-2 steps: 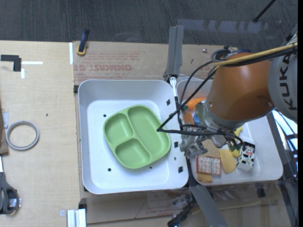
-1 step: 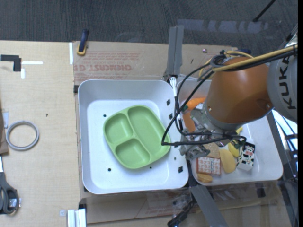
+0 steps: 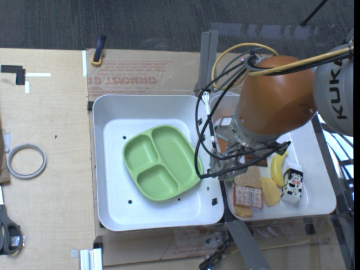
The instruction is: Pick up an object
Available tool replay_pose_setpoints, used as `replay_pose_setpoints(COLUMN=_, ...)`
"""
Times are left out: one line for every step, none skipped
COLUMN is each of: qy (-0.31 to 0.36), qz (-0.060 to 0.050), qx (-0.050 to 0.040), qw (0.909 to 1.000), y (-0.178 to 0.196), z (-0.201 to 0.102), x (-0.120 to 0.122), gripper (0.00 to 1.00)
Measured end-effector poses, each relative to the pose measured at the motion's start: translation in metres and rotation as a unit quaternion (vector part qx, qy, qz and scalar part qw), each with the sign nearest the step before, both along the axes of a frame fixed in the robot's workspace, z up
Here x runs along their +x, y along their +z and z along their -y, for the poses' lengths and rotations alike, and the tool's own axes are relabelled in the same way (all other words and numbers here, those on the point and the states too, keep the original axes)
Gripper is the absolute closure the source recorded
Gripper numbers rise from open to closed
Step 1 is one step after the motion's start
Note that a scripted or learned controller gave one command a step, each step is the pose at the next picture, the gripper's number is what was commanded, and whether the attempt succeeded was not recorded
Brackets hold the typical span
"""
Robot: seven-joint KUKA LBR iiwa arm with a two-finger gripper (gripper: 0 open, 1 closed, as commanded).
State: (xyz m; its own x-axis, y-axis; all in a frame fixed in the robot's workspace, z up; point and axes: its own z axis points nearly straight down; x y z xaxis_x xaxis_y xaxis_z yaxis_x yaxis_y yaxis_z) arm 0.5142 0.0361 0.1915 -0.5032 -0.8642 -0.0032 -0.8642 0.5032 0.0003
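Arm (image 3: 275, 94) leans low over right bin (image 3: 320, 201); pincer hidden, grip apparently untellable.

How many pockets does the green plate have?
3. The green plate lies in the left bin. One long pocket runs along its right side, one sits at its upper left, and one sits at the bottom.

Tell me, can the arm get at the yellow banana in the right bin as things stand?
Probably yes. The yellow banana lies uncovered in the right white bin, just beside the arm's orange wrist, with only dangling black cables nearby.
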Motion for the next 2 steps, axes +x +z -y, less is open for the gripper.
replay_pose_setpoints(qy=0.186, qz=-0.001, qx=-0.0002, qw=0.9825, y=0.000, z=0.058, x=-0.036, gripper=1.00)
replay_pose_setpoints(qy=0.456, qz=0.000, qx=0.0005, qw=0.8901, y=-0.001, z=0.035, x=-0.036, gripper=1.00)
